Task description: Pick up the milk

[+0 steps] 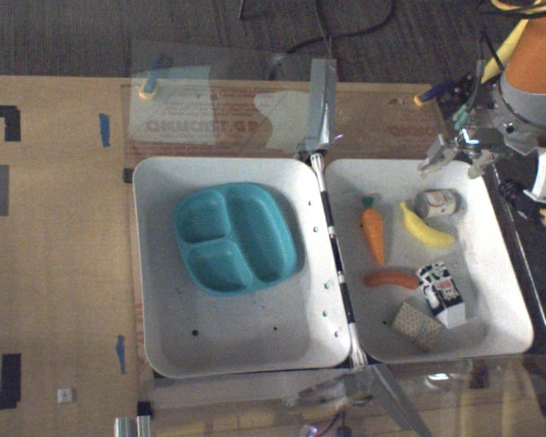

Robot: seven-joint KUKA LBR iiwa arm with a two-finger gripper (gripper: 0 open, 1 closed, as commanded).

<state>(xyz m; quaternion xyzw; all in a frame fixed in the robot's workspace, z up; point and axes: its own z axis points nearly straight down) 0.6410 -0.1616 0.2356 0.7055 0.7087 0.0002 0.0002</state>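
Note:
The milk [441, 293] is a small white carton with dark print. It lies tilted in the right bin [500, 271], toward the near right corner. My gripper [457, 160] hangs above the far right rim of that bin, well behind the milk. Its two silvery fingers [434, 158] are spread, and nothing is between them. The orange-banded arm comes in from the upper right corner.
Also in the right bin are a carrot [373, 230], a banana [425, 227], a grey round can [437, 203], a red sausage [391, 279] and a brown waffle-like piece [416, 324] beside the milk. The left bin [164, 335] holds a teal divided plate [237, 237].

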